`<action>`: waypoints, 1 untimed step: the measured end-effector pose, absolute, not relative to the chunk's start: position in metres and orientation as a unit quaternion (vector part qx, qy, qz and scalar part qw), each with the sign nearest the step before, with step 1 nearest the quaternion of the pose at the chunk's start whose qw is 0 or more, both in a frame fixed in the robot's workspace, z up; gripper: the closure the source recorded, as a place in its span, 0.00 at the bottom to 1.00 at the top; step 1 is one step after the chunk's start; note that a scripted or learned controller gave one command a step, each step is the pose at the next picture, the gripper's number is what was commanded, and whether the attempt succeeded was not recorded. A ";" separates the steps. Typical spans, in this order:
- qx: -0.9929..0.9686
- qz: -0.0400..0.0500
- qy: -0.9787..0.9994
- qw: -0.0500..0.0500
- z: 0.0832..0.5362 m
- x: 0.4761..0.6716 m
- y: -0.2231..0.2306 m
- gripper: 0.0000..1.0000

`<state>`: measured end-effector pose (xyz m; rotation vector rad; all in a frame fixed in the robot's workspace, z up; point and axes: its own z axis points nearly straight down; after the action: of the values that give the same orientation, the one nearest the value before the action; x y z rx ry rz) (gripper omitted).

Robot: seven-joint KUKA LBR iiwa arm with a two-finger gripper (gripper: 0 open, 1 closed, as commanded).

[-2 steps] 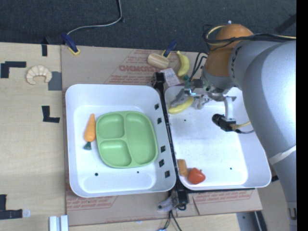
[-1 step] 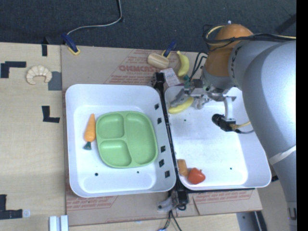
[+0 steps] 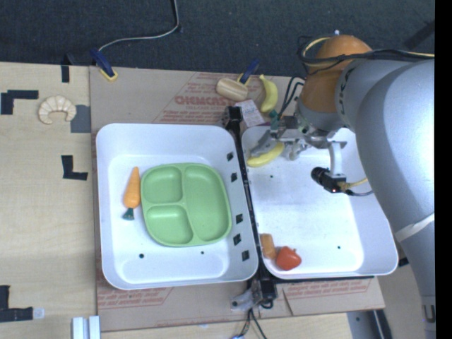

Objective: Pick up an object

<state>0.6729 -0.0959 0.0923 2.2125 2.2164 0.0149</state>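
Overhead view of the workbench, described relative to the left bin. The bench is pale wood marked with black tape pieces; a brown cardboard sheet lies beneath both bins, and dark carpet with a thin white cable runs along the far side. The grey arm, with its orange band, enters well to the right of the left bin and reaches over the far part of the right bin, which touches the left bin's right wall. The gripper sits just right of the left bin's far-right corner, directly above a yellow banana lying in the right bin; whether its fingers are apart or together cannot be told. Inside the left bin rests a green divided plate, with an orange carrot just beside the plate's left edge. A red tomato-like object and a small orange piece lie near the right bin's near-left corner. Beyond the left bin's far-right corner, on the cardboard, lie a second banana and a bread roll. A croissant rests on the wood, beyond the left bin's far-left corner.
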 end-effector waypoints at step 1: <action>0.706 0.006 0.708 0.005 0.093 0.668 -0.098 0.00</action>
<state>0.6675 -0.0976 0.0925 2.2113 2.2177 0.0179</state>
